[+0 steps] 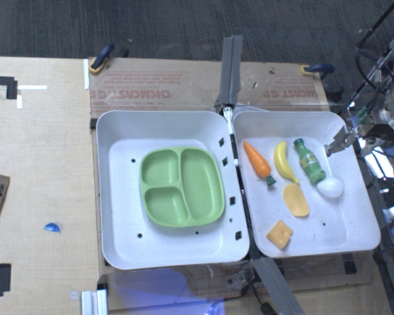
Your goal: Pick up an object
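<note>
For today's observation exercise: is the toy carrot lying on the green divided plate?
No, the carrot lies in the right bin beside the banana, while the green plate sits in the left bin.

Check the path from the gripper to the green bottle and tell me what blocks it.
Nothing visible blocks it. The gripper hangs over the right bin's upper right corner, and the green bottle lies just to its left with bare bin floor between them. The white egg touches the bottle's lower end, and the banana lies on its far side.
</note>
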`<act>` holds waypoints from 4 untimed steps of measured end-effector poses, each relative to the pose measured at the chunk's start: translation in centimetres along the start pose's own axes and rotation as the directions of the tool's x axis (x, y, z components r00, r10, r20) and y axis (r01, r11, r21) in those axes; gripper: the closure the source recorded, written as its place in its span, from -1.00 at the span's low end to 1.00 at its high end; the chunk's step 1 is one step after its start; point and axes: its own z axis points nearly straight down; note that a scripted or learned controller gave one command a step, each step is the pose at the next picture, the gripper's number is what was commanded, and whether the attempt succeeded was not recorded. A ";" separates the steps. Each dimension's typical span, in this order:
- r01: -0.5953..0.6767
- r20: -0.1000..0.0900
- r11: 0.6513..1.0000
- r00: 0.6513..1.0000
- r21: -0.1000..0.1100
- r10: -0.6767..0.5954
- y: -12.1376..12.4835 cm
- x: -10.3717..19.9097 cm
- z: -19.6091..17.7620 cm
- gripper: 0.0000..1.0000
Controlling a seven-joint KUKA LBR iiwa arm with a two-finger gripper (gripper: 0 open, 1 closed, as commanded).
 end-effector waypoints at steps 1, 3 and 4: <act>-0.051 0.001 0.999 0.999 -0.004 0.051 1.9 -0.3 16.2 -1.00; -0.128 0.001 0.992 0.992 -0.002 0.128 4.0 4.3 15.4 1.00; -0.062 0.001 0.998 0.998 -0.002 0.062 8.3 9.0 3.7 1.00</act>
